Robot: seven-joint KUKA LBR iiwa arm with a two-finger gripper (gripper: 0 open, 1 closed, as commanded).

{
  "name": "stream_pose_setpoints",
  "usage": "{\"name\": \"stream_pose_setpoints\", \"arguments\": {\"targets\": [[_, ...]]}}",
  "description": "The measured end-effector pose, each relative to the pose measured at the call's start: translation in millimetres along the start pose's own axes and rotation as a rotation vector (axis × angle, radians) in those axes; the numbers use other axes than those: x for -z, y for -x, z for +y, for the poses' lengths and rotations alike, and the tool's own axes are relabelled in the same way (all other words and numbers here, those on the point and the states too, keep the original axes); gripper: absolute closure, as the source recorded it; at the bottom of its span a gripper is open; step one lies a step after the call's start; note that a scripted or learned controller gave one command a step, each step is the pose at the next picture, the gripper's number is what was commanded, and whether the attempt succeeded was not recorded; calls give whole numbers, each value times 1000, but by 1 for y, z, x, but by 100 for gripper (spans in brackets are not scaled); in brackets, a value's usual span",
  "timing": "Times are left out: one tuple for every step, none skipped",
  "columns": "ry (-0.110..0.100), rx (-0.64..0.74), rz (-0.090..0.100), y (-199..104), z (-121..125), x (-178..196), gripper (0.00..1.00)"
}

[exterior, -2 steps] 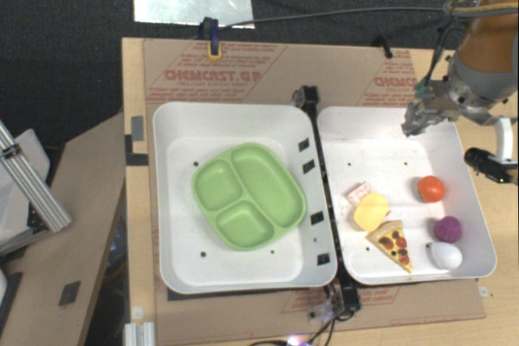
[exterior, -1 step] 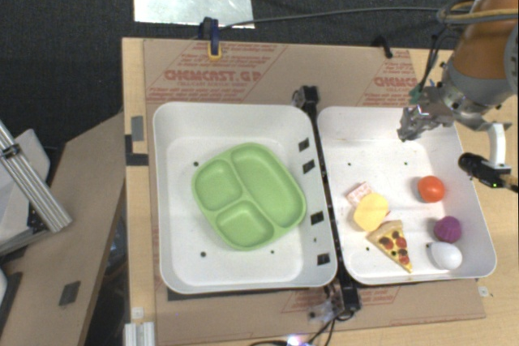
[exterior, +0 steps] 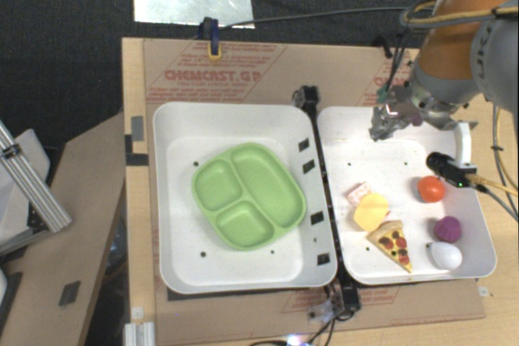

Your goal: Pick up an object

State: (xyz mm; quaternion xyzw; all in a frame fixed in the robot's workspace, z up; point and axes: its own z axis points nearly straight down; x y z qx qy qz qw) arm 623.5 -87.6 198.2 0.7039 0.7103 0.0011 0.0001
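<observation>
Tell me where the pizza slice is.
The pizza slice lies in the right bin, near its front edge, just below the yellow piece and left of the white egg.

**One fixed eye above my tabletop**

I am watched by a single camera, mounted above the tabletop and looking down at a slant, far enough back to take in both white bins whole. The left bin sits near the middle of its picture and the right bin toward the right side, with the far edge of the tabletop toward the top and the near edge at the bottom. My arm enters from the upper right, seen from above and a little behind. Dark floor and a neighbouring surface show past the left edge.
</observation>
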Motion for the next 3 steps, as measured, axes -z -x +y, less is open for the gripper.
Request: {"name": "stream_pose_setpoints", "arguments": {"targets": [[0,2,1,-64,-1,4,100],[1,1,0,-115,-3,17,100],[1,2,1,-175,-3,28,100]]}}
